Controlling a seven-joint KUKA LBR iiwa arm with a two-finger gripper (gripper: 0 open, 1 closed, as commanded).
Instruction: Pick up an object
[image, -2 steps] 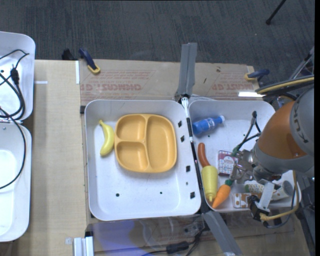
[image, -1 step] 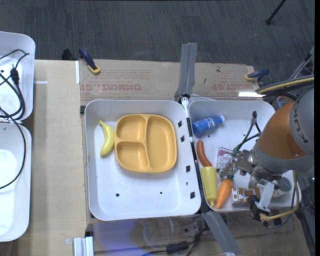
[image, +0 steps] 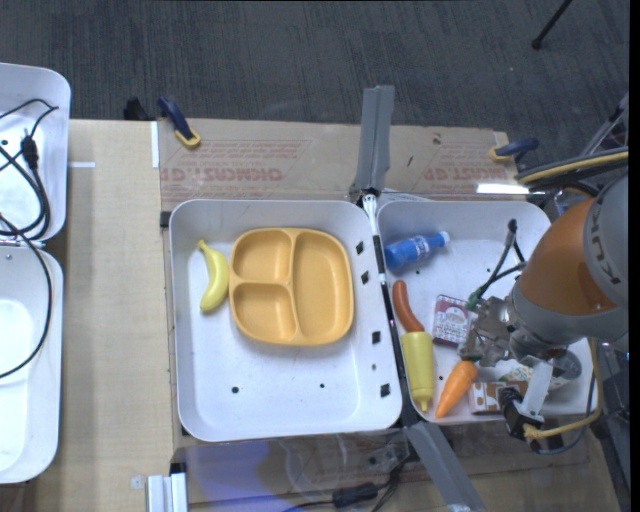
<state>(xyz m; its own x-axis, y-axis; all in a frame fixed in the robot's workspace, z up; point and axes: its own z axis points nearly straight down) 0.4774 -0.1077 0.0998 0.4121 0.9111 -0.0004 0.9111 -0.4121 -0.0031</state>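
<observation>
The right bin (image: 470, 211) holds a blue bottle (image: 415, 248), a red sausage (image: 406, 306), a yellow squeeze bottle (image: 418, 365), an orange carrot (image: 455, 387) and a small red-and-white box (image: 452, 320). A second small packet (image: 487, 398) lies at the bin's near edge. My gripper (image: 487, 342) hangs low over the right bin, just right of the red-and-white box and above the carrot's thick end. The wrist and orange band (image: 570, 270) hide the bin's right side. I see nothing clearly held.
The left bin (image: 185, 330) carries a yellow divided plate (image: 292, 285) with a banana (image: 213, 277) beside it on the left. A grey post (image: 376, 140) stands behind the seam between the bins. White trays with black cables (image: 25, 180) sit far left.
</observation>
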